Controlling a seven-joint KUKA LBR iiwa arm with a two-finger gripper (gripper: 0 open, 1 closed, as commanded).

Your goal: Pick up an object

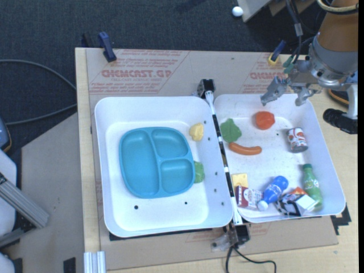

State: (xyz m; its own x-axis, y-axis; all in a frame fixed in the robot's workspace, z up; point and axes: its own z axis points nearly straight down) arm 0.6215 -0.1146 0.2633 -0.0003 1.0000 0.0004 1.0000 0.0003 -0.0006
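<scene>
Pick attempt: nothing lifted yet, the whole grasp is remaining.
The gripper (287,91) is hovering with fingers spread and empty over the far edge of the right bin (330,175); the nearest candidate, a red tomato (264,120), is lying just below it in that bin.

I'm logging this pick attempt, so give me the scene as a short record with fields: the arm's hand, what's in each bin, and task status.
hand: hand open, above the right bin's far edge, holding nothing
nearest item: red tomato
right bin: green leafy piece, orange sausage, can, green bottle, blue bottle, small packets
left bin: blue divided plate, yellow item, green item
status: nothing picked up yet
</scene>
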